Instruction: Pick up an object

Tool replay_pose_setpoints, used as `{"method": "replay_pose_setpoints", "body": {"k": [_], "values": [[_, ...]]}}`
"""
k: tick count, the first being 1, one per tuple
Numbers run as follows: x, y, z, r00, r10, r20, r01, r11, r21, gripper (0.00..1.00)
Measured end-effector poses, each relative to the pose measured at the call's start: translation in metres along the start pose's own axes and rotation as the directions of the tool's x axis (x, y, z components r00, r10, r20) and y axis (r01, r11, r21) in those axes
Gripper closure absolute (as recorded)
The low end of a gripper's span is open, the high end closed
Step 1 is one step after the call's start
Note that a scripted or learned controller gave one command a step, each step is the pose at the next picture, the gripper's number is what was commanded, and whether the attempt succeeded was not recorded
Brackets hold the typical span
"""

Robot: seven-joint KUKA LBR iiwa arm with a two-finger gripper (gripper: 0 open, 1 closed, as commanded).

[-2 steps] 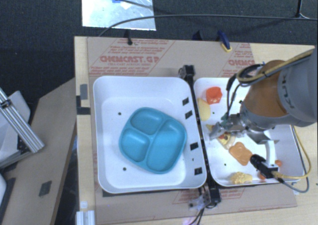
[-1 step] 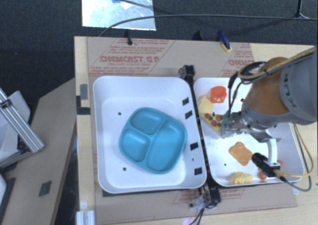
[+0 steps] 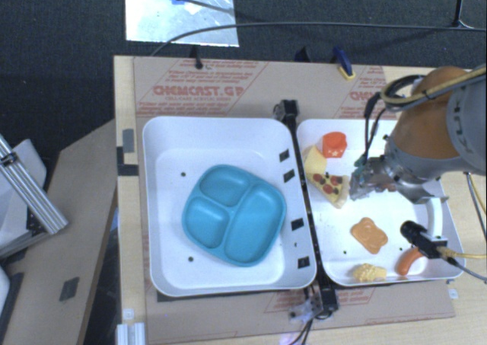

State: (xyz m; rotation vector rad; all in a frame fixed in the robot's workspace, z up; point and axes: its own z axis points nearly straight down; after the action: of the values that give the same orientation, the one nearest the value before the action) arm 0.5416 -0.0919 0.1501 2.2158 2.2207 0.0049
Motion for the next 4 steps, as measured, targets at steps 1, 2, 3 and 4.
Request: {"method": "replay_pose_setpoints", "body": {"k": [1, 2, 3, 4], "values": [[0.006, 0.0, -0.062, 1.0, -0.002, 0.0, 0.002, 1.0, -0.001, 1.0], [0.006, 0.001, -0.104, 1.0, -0.003, 0.0, 0.003, 1.0, -0.001, 1.0], [0.052, 0.002, -0.093, 1.0, -0.007, -0.002, 0.007, 1.0, 0.004, 1.0], [0.112, -0.011, -0.092, 1.0, -0.008, -0.002, 0.008, 1.0, 0.005, 1.0]]}}
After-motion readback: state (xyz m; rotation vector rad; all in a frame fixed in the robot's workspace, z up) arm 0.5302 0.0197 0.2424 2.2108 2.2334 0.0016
